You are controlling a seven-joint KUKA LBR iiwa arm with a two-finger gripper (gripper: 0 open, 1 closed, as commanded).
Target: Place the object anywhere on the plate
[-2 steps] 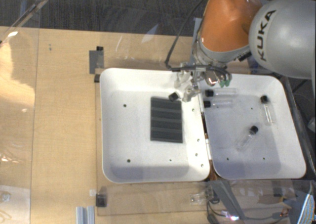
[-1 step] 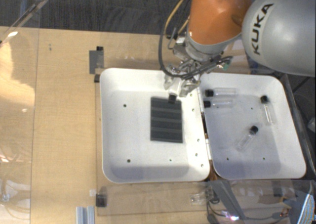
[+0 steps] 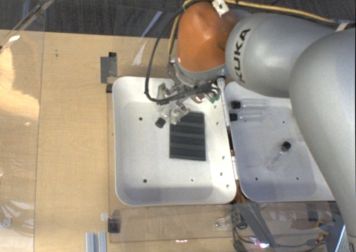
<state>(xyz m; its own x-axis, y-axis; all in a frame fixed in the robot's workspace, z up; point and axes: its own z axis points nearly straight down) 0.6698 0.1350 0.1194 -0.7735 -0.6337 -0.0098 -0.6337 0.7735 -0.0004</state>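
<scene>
gripper parked over the left bin, view's pretty cluttered

gripper point(image 3: 173, 113) sits top-center of left bin point(image 3: 133, 184), beside a dark ribbed plate point(image 3: 188, 136); can't tell its grip. clear tube things point(image 3: 277, 154) lie in right bin point(image 3: 261, 189), partly under the arm.

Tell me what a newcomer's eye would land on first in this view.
The big grey arm with its orange band dominates the upper right, reaching down over the left bin. Beneath it the pincer hangs above the bin's upper middle, next to a dark ribbed plate lying flat. In the right bin, clear tubes with black caps lie scattered.
</scene>
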